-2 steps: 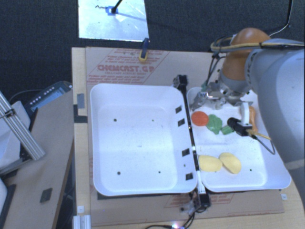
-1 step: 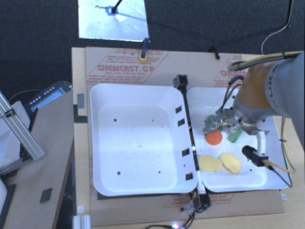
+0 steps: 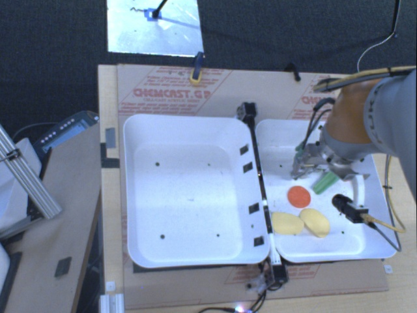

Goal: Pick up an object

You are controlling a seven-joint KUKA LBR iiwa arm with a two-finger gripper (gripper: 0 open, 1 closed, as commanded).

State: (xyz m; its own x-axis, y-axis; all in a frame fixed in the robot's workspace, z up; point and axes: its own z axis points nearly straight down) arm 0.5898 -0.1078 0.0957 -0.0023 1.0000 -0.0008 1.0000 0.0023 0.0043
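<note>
The right bin [image 3: 280,142] holds an orange disc [image 3: 299,196], a green stick-like piece [image 3: 324,182] and two pale yellow rounded lumps [image 3: 287,223] [image 3: 315,222] near its front wall. My gripper [image 3: 300,169] hangs low over the bin's middle, just above and left of the orange disc and beside the green piece. Nothing shows between its tips from this angle.
The left bin [image 3: 140,132] sits beside the right one, with a black clip strip [image 3: 254,168] along the shared wall. A shiny metal sheet [image 3: 153,18] lies beyond the bench. A grey side table [image 3: 52,194] stands at the left.
</note>
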